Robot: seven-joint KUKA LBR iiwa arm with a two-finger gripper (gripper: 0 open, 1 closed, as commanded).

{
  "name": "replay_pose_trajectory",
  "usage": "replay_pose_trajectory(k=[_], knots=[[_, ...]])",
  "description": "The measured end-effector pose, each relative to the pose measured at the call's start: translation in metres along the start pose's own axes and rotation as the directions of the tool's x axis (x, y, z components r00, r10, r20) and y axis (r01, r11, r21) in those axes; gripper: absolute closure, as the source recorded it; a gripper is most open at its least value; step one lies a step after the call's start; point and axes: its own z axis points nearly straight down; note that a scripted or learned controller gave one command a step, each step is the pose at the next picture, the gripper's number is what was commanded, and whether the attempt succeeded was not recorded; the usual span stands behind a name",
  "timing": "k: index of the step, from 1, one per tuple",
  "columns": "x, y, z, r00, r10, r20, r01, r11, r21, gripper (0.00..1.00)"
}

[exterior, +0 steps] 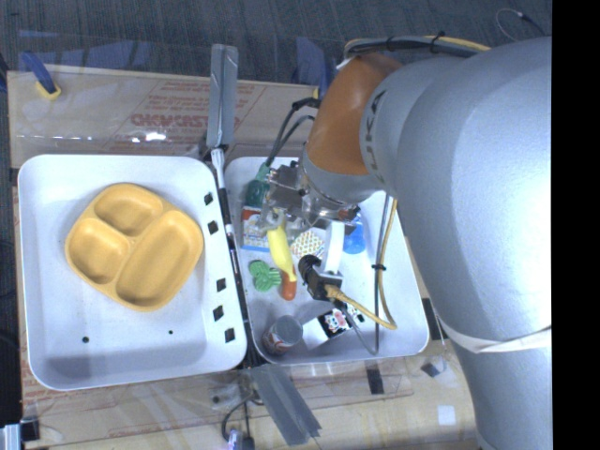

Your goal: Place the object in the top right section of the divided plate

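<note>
While gripper [302,216] hangs over right bin [405,279], yellow banana [279,249] just below, grip unclear

Grey arm [469,176] reaching leftward, tool [298,216] lowered

We find open room in the left bin [56,345], where white floor lies bare around the yellow divided plate [134,244] on all sides. The right bin [405,331] is crowded: a yellow banana-like piece [279,251], a green item [263,275], a metal can [281,336] and a blue object [353,239] lie close together. The arm [441,157] overhangs that bin's upper and right part.
</note>
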Motion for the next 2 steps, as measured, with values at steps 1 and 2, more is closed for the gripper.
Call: replay_pose_trajectory(k=[1,2], knots=[[0.065,-0.018,-0.032,0.994,-0.110,0.001,0.110,0.994,-0.006,1.00],[0.047,-0.051,-0.058,1.000,0.012,0.001,-0.012,1.000,-0.003,1.00]])
